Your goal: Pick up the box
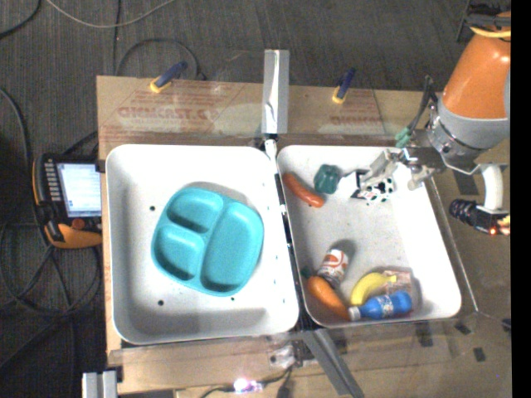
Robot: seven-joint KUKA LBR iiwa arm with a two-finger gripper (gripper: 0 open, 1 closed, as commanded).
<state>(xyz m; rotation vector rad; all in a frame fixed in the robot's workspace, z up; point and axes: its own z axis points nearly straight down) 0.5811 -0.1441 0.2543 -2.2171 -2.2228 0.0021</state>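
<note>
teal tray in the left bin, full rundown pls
The teal tray is a glossy, plastic-looking divided plate with rounded corners and three recessed compartments: two smaller ones on its left side and one larger on its right. It lies flat, right side up and turned at a slant, near the middle of the left bin. Its compartments hold nothing, and it touches only the bin floor.

A robotics lab. Two white bins (pixel 116 222) sit on a clamped plywood counter (pixel 207 110), loose cables (pixel 75 11) trail over grey carpet, and a teach pendant (pixel 70 197) lies beside it.
</note>
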